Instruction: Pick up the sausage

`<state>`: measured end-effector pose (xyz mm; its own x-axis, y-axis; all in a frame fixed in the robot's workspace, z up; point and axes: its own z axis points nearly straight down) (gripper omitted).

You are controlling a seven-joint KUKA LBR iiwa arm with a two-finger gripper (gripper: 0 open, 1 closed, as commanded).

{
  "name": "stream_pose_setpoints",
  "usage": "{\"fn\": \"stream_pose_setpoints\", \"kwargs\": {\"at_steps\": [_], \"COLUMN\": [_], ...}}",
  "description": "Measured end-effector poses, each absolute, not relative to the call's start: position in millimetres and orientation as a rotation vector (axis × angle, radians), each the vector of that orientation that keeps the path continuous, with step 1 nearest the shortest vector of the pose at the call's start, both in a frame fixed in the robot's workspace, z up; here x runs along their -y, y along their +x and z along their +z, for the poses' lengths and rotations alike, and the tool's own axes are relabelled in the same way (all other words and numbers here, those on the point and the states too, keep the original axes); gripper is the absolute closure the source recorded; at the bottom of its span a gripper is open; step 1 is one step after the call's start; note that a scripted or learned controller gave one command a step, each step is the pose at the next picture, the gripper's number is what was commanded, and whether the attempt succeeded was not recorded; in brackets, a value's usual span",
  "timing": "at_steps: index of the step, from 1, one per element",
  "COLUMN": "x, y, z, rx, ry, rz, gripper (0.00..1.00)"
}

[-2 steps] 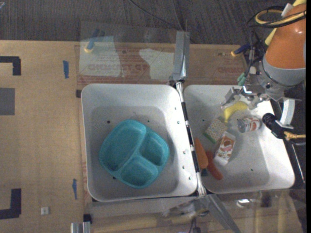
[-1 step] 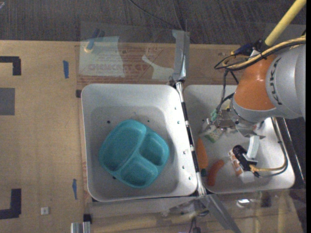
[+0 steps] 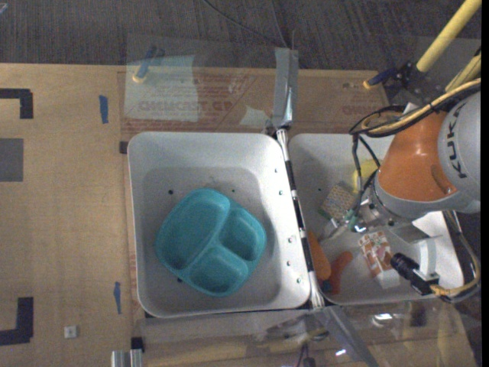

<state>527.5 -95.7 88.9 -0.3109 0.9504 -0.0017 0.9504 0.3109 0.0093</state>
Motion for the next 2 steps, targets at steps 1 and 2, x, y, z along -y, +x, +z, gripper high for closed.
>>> {"fn": "stream_pose_setpoints", "kwargs": {"at_steps": [1, 2], "x": [106.9, 108.3], "y": [483.2, 484.3], "z": [89.0, 99.7], "rx": [-2.545, -2.537], "ry": [1.825, 1.828], "rz": [0.009, 0.014], "gripper": [0.0, 1.0]}}
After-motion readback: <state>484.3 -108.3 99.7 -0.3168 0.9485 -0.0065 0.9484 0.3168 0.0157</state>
